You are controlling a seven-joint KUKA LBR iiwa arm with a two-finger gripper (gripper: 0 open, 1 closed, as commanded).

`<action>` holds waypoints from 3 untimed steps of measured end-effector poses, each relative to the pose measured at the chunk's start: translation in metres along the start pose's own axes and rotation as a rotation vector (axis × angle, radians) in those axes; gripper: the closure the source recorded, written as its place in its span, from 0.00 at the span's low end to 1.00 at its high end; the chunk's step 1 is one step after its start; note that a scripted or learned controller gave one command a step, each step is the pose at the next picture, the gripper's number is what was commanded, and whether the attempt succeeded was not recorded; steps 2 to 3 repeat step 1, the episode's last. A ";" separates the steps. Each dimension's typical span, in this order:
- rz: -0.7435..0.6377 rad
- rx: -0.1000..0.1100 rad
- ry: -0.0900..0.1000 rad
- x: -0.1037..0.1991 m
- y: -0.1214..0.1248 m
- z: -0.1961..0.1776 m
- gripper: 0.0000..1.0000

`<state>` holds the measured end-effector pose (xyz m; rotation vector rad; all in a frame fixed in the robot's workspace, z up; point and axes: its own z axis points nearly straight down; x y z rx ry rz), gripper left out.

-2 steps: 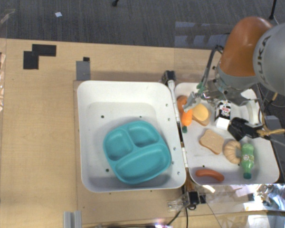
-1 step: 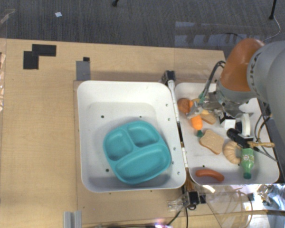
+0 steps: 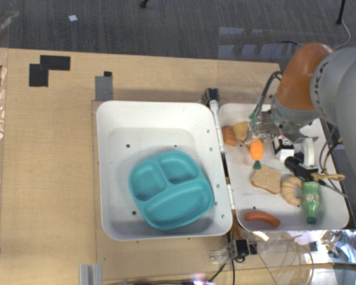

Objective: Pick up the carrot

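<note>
Probably light, stiff and smooth, the carrot (image 3: 257, 151) suits a mid-body grasp; end effector (image 3: 266, 127) state: cannot tell.

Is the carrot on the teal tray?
No, the carrot lies in the right bin, while the teal tray sits in the left bin.

A divided plate (image 3: 171, 188) sits in the left bin (image 3: 107, 159); the carrot (image 3: 256, 149) lies in the right bin (image 3: 338, 215), apparently just below the gripper (image 3: 264, 128).
</note>
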<state>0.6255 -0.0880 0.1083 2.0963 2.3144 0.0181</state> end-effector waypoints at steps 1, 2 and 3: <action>-0.254 0.004 0.007 0.061 0.056 -0.109 1.00; -0.254 0.004 0.007 0.061 0.056 -0.109 1.00; -0.254 0.004 0.007 0.061 0.056 -0.109 1.00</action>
